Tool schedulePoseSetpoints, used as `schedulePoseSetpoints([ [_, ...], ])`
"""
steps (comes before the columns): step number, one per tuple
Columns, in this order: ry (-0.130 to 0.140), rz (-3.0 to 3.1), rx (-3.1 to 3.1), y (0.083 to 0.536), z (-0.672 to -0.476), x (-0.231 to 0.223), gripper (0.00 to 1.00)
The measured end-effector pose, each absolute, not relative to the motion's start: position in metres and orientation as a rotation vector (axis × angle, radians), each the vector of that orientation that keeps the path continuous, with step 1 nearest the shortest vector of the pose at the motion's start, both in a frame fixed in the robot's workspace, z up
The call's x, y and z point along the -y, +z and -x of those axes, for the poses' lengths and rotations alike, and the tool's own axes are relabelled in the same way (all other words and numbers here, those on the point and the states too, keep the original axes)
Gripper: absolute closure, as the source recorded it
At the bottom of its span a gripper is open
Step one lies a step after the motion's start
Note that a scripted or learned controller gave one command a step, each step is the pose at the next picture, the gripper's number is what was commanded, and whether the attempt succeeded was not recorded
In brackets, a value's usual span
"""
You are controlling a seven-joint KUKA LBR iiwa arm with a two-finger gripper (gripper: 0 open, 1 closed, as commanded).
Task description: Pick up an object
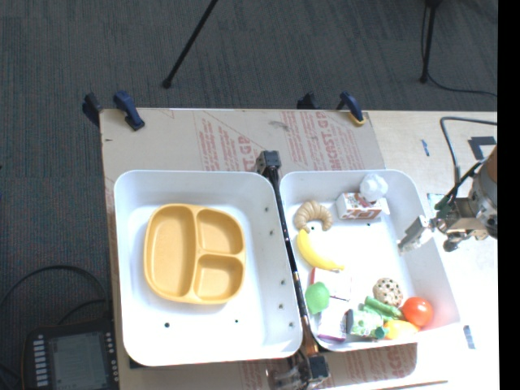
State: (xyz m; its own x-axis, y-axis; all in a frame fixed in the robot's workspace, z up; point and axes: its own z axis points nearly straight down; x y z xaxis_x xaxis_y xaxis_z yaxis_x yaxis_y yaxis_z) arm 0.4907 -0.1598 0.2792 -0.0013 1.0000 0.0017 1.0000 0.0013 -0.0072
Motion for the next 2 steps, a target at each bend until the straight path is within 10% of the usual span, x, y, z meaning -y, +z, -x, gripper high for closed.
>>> schedulePoseSetpoints([
  [1,0.008,2.215,2.215,0.118,-0.57,0.15,0.0],
  [2,0.007,2.215,2.217,0.083,-0.641,0.144,0.0],
])
